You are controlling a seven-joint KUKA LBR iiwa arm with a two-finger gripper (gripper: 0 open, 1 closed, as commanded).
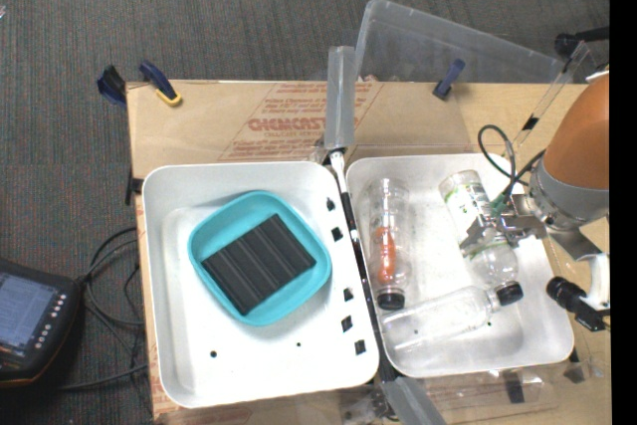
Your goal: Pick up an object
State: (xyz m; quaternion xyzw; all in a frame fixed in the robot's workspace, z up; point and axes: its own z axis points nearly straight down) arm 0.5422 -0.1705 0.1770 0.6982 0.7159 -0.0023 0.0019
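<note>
Hand: the hand (485, 232) is low in the right bin (557, 338), near its right wall, at the end of the grey arm (582, 154) that reaches in from the right; metal fingers point left.
Hand opening: cannot tell; the fingers overlap clear plastic and their gap is not readable.
Hand contact: the fingers lie over the bottle with the green label (480, 224), about its middle; whether they clamp it or just press on it is unclear.
Bottle with the green label: in the far right part of the right bin, lying at a slant, white cap end toward the far edge, dark cap toward the near right corner.
Bottle with orange inside (385, 240): lies along the left wall of the right bin, dark cap toward the near edge, well left of the hand.
Empty clear bottle (440, 314): lies across the near part of the right bin, just below the hand.
Left bin (164, 353): holds a turquoise tray (224, 226) with a dark ribbed block (259, 260) on it.
Counter (199, 119): cardboard-covered, both bins side by side.
</note>
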